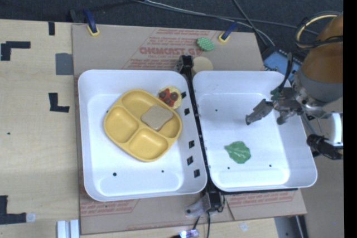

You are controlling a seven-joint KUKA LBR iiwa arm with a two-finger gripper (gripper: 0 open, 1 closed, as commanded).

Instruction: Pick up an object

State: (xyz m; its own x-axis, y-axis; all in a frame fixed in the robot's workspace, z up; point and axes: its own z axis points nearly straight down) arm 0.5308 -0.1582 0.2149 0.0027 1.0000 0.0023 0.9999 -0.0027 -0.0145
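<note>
A flat green leaf-shaped object [238, 151] lies in the right bin [223, 86], near its front. My gripper [270, 116] hangs over the right side of that bin, up and to the right of the green object and apart from it. Its two dark fingers are spread open with nothing between them. In the left bin [95, 175] sits a yellow divided plate [125, 125] with a brown slice of toast [157, 116] on it. A small red and dark berry cluster [170, 96] rests at the plate's far right edge.
A small green dotted object [204, 43] and a tan round piece [203, 63] lie on the cardboard behind the bins. Blue clamps [90, 23] hold the cardboard's back edge. Black clips line the divide between the bins. Cables cross the dark floor behind.
</note>
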